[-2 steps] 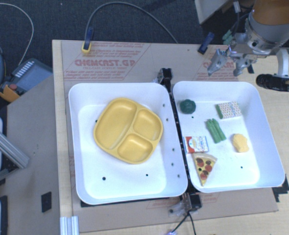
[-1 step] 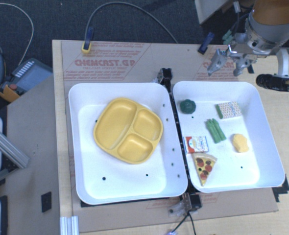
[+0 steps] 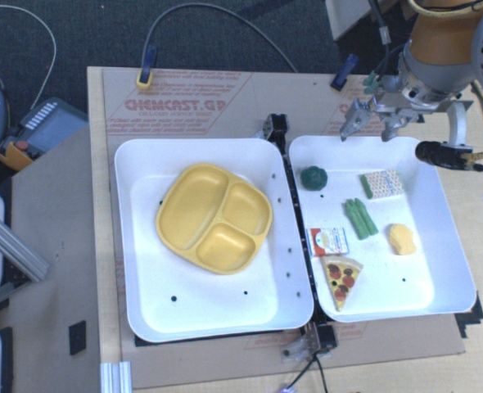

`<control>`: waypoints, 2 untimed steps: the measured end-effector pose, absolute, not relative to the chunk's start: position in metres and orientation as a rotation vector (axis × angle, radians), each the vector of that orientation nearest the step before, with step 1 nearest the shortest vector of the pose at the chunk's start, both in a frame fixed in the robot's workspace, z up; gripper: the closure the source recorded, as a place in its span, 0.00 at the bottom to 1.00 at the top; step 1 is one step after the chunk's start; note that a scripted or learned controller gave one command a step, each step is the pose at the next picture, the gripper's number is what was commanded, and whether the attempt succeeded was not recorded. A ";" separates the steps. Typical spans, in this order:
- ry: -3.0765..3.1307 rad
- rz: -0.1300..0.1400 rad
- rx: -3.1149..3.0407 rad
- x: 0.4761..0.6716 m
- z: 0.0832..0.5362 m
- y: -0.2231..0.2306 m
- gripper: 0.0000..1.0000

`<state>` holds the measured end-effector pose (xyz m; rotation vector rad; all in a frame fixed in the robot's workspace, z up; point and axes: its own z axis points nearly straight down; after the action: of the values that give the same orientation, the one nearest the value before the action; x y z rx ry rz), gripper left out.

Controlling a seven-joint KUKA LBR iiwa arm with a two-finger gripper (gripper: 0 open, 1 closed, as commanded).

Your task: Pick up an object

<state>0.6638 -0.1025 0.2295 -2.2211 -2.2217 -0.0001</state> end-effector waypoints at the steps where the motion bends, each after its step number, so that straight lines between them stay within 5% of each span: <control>1: -2.222 0.000 -2.221 0.656 0.187 -0.101 0.00; 2: -2.222 -0.001 -2.221 0.650 0.132 -0.105 0.00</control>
<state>0.6495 -0.1049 0.1320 -2.2211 -2.2216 -0.0006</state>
